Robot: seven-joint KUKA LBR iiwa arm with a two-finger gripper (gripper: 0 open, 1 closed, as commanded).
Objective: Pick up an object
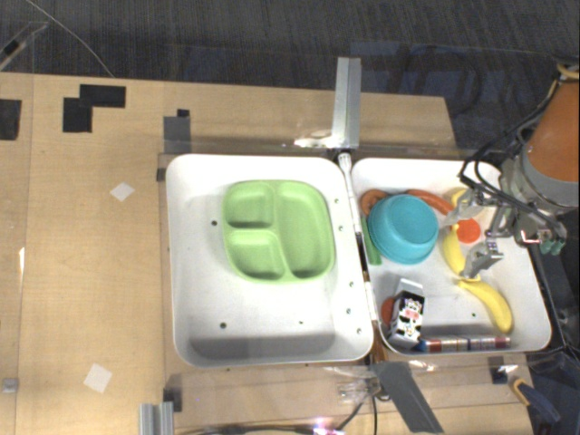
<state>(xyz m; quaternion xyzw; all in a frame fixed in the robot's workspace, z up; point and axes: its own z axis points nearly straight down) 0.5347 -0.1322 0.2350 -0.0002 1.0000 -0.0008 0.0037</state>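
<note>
Two white bins [195, 270] sit side by side on a pale wooden worktop [82, 270].
The gripper [478, 234] hovers spread over a banana [489, 302]; dark carpet [227, 16] lies beyond.

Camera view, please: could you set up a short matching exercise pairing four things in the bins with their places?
Things:
1. green tray
2. blue bowl
3. banana
4. marker

Places:
a. along the right bin's near wall
b. left bin
c. right bin, far left part
d. right bin, under the gripper

Pairs: 1-b, 2-c, 3-d, 4-a
</note>
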